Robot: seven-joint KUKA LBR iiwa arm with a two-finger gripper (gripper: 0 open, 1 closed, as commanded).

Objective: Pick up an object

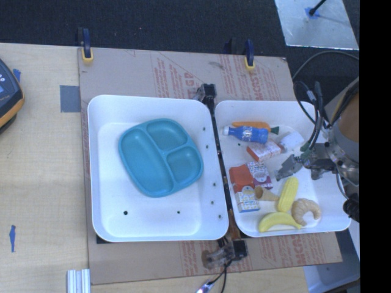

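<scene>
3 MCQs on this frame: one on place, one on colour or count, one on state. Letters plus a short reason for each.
1. Where does the blue divided plate lie?
A. in the left bin
B. in the right bin
C. on the bare bench

2. What colour is the cap end of the blue bottle?
A. green
B. white
C. black

3. How does the bottle rest?
A. upright
B. on its side
C. leaning on the bin wall

Answers:
1 A: the plate sits inside the left bin, away from the toys in the right bin.
2 B: the end that points toward the left bin is white.
3 B: its length runs flat along the floor of the bin, beside the orange carrot.
</scene>
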